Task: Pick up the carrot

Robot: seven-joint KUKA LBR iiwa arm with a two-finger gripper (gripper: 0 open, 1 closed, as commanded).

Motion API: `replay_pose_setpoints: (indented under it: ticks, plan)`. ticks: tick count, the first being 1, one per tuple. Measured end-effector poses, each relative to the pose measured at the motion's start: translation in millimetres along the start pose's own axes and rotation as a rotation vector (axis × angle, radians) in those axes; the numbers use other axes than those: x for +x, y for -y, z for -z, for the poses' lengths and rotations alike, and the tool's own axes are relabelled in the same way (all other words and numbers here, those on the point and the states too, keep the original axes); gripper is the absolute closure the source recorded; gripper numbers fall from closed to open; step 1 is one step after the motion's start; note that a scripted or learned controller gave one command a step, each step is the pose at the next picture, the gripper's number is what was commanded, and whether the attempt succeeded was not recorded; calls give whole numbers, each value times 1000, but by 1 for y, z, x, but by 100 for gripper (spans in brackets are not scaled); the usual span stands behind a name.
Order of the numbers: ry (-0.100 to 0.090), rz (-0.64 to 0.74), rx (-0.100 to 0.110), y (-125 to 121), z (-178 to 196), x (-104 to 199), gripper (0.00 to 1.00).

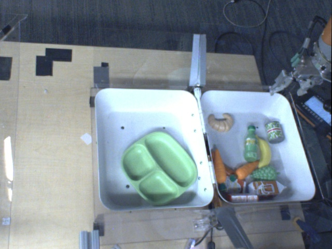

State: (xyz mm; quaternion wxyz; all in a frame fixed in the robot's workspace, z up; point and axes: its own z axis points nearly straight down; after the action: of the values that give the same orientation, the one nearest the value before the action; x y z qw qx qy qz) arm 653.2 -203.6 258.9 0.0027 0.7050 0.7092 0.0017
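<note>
An orange carrot (218, 166) lies lengthwise against the left wall of the right bin (290, 113). A second orange carrot-like piece (247, 168) lies slanted just right of it, under the banana's tip. My gripper (288, 82) hangs over the bin's far right corner, well away from both, open with nothing between its fingers.
The right bin also holds a croissant (221, 122), a green bottle (251, 143), a banana (265, 152), a small can (274, 131), green grapes (263, 173) and a brown carton (264, 189). A green divided plate (160, 166) lies in the left bin (111, 113). Cables trail behind the bins.
</note>
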Motion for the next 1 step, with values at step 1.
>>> replay_pose_setpoints:
  ticks: [1]
  plan:
    - [3,7,-7,-2,13,1,100]
